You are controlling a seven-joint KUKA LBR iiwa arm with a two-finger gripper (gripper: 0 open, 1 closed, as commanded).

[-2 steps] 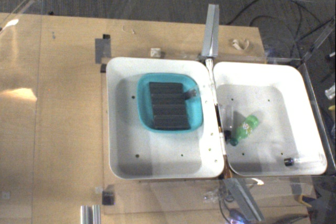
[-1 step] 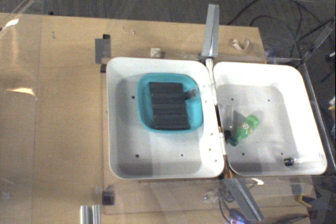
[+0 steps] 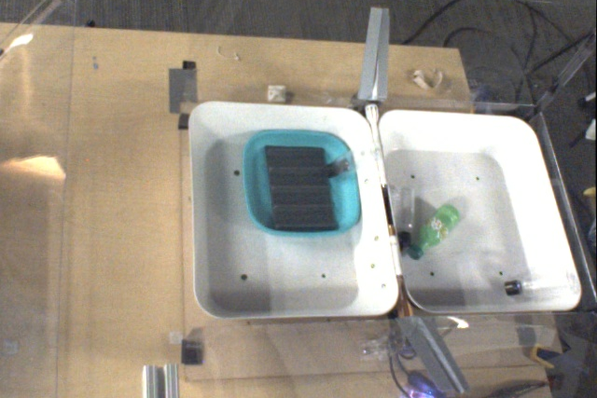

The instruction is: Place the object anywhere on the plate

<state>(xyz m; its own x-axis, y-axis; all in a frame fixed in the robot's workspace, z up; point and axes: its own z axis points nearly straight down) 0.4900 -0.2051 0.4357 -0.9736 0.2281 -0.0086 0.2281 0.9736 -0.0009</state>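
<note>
A small green bottle point(image 3: 437, 228) lies tilted on its side in the right-hand bin's left half, while a square turquoise plate point(image 3: 347, 200), bearing a dark ribbed block, sits in the left-hand bin.

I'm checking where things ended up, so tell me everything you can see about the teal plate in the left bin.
The teal plate is a shallow, rounded-square dish, plastic by its look, lying flat on the floor of the left bin, toward the bin's upper middle. A dark, ribbed rectangular block lies on it and covers most of its middle, leaving the raised teal rim showing all around. The plate's right edge sits close to the bin's right wall; whether they touch I cannot tell.
</note>
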